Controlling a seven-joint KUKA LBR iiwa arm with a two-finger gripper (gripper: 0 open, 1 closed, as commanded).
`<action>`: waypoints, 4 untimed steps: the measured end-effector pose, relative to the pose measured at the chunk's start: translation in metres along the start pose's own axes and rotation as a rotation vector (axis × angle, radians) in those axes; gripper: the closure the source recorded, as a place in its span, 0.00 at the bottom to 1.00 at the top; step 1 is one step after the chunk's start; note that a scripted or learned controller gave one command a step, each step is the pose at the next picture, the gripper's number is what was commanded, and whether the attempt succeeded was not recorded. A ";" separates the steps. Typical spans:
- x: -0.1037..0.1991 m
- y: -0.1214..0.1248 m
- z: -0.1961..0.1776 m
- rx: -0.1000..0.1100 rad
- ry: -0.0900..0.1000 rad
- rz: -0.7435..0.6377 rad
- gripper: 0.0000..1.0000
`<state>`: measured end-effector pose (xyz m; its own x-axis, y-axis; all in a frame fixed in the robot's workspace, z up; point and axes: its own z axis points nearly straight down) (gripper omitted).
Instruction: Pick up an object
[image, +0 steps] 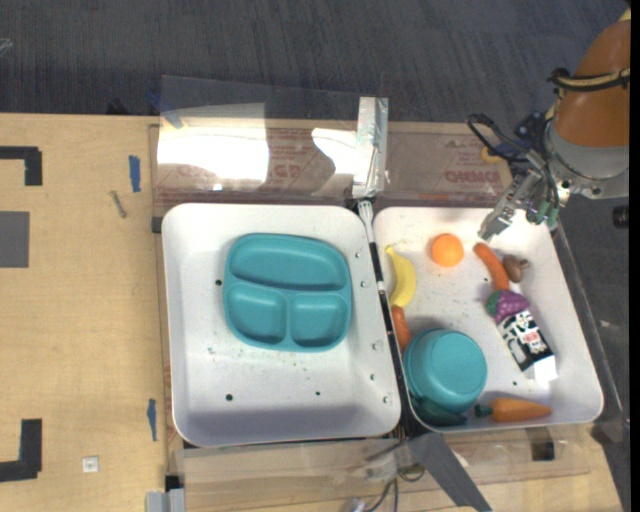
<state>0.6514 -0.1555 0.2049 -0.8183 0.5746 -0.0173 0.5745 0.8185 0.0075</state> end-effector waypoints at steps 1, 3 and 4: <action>0.062 -0.016 0.096 0.008 0.021 -0.058 1.00; 0.104 -0.141 -0.026 0.003 0.007 -0.559 1.00; 0.105 -0.140 -0.024 0.001 0.010 -0.561 0.00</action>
